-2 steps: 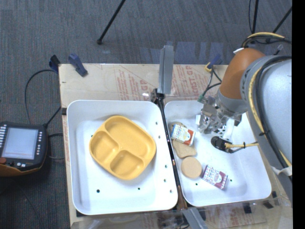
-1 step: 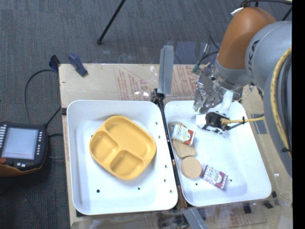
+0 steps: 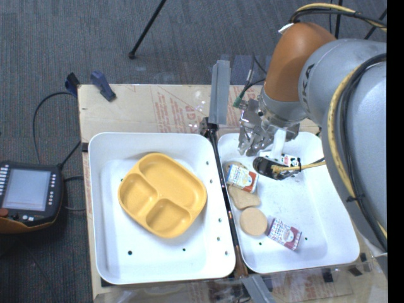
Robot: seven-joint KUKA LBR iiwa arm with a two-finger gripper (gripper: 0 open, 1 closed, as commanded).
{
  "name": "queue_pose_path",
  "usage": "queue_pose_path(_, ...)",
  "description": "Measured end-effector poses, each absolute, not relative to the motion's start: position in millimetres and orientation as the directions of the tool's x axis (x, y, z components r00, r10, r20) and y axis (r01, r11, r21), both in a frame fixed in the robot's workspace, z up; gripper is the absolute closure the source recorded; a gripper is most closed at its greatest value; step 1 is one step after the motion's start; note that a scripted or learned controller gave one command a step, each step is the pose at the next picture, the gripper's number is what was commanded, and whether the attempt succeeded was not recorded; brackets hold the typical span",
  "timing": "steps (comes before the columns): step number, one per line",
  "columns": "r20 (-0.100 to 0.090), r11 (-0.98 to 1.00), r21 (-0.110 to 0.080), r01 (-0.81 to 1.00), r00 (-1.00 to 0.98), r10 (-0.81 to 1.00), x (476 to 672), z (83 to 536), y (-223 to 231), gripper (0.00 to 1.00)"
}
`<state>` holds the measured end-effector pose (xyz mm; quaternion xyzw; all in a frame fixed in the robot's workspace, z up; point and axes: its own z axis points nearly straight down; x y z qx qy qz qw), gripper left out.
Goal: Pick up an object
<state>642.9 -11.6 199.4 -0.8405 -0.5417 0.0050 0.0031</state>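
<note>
We found the gripper (image 3: 251, 145) hanging over the right bin (image 3: 315, 248), at 1 o'clock of the small carton (image 3: 242, 177), the likeliest pick; whether clenched or released, we could not tell. Risk noted: a tan disc (image 3: 244, 199) sat just beside the carton at 6 o'clock, so an off-centre descent could shove both

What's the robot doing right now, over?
Gripper above right bin, far left corner. Small carton close by, not gripped. Tan discs crowd the carton.
</note>
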Motion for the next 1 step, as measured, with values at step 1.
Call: queue_pose_path(1,-0.004,-0.477,-0.007,0.879,0.477,0.879,643.7,199.3,22.0,1.00)
